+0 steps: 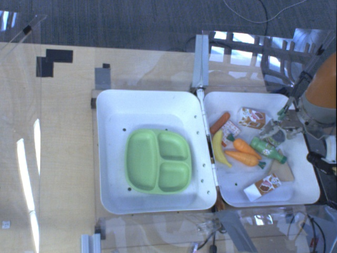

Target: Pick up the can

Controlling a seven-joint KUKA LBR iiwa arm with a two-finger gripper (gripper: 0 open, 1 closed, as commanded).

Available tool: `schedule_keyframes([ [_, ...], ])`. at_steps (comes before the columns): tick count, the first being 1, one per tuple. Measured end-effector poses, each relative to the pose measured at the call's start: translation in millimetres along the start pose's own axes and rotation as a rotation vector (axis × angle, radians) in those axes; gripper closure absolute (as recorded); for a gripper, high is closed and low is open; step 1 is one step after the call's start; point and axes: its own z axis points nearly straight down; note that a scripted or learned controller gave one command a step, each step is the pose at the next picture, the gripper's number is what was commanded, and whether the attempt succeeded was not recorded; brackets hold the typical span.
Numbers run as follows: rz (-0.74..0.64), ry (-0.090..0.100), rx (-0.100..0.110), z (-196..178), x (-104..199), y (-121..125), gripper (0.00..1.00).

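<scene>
Seemingly the pick was unfinished: the tool point(280, 126) hung low near the right bin's point(314, 193) right edge, open or closed I couldn't tell, over what looked like the can point(277, 137), unlifted.

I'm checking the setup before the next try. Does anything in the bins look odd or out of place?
Nothing looks spilled or damaged. The right bin holds a loose jumble: carrots, banana, green bottle. The green tray sits flat in the left bin.
</scene>
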Motion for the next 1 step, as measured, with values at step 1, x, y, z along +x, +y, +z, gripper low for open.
schedule_keyframes([
  [1, 0.008, 0.0, -0.001, 16.0, 7.0, -1.3, 0.0],
])
